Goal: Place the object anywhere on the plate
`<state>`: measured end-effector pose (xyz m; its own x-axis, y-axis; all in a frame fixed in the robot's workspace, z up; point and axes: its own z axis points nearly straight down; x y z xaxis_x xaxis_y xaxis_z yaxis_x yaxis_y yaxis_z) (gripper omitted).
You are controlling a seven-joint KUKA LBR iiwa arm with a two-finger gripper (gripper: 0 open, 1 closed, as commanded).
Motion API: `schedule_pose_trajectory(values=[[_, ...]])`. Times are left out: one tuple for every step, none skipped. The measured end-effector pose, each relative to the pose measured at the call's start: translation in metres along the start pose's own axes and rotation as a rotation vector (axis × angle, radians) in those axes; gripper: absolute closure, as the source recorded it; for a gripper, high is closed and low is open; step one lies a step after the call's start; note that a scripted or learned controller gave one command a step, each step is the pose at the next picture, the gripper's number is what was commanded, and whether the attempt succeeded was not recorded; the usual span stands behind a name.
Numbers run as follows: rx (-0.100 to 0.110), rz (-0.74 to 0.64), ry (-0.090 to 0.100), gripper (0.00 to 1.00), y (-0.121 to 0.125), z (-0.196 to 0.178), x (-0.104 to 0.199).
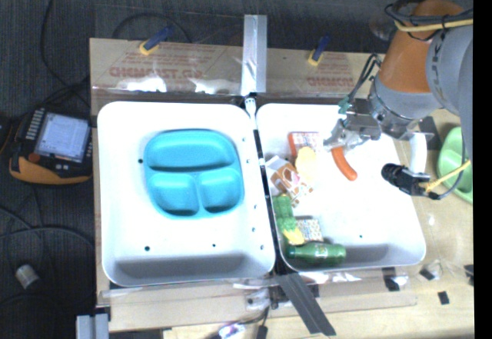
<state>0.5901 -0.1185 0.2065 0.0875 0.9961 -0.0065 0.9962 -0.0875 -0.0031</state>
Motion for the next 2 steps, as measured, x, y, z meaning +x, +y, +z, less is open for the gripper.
schedule_pose_trajectory(values=[[0.0,0.003,0.005,1.0,0.019,-0.027,0.085],[0.001,-0.133,0.004,1.0,0.015,0.023,0.148]])
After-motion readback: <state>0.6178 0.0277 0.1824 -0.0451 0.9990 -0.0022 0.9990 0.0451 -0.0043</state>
